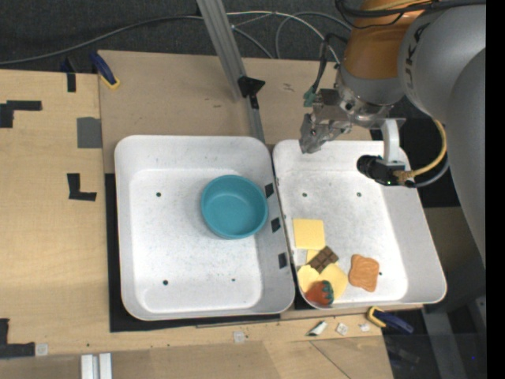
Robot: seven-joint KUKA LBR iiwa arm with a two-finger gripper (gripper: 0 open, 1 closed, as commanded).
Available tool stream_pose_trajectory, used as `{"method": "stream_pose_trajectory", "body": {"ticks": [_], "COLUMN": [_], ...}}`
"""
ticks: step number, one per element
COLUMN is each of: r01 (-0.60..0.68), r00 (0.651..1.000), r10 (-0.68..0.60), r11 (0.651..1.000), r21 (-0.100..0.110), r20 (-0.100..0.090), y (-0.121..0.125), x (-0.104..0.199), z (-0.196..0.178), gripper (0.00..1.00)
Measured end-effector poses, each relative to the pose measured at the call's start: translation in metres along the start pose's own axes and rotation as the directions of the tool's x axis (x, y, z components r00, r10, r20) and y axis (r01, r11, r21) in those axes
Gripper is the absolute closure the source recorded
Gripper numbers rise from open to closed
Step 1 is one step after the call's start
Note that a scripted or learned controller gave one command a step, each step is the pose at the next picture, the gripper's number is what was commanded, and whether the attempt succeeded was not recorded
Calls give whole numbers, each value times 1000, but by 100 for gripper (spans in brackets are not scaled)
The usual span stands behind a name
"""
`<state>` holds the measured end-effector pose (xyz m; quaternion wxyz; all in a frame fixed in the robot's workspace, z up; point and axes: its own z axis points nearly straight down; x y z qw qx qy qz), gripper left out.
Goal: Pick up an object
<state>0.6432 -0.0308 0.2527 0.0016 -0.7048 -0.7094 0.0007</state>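
The worktop (47,212) carries two white bins side by side. The left bin (142,290) lies off to the end effector's left and below it in the camera view, with a teal bowl (233,205) inside. The right bin (410,235) stretches out directly below the end effector (311,142), which hangs over that bin's far left corner with nothing between its fingers; whether they stand apart or together I cannot tell, since they read as one dark shape from this angle.

The candidate objects sit clustered well apart from the end effector, at the near end of the right bin: a yellow square block (308,233), a pale yellow round piece (334,279) below it, an orange biscuit-like piece (364,272) to their right, a small brown piece (323,259) lying on the round piece's upper edge, and a red and green item (320,292) at the bin's near edge.

The step in hand looks like the approach, with no grasp yet. The next move calls for travelling toward the near end, choosing one item, and descending over it; the yellow square block, lying flat and clear of the others, seems the easiest target.
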Motion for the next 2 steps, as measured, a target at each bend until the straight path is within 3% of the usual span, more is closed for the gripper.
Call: {"method": "stream_pose_trajectory", "body": {"ticks": [2], "r01": [-1], "r00": [1000], "r10": [1], "r11": [1000], "r21": [0], "r20": [1], "y": [-2], "x": [99], "z": [14], "gripper": [100]}}
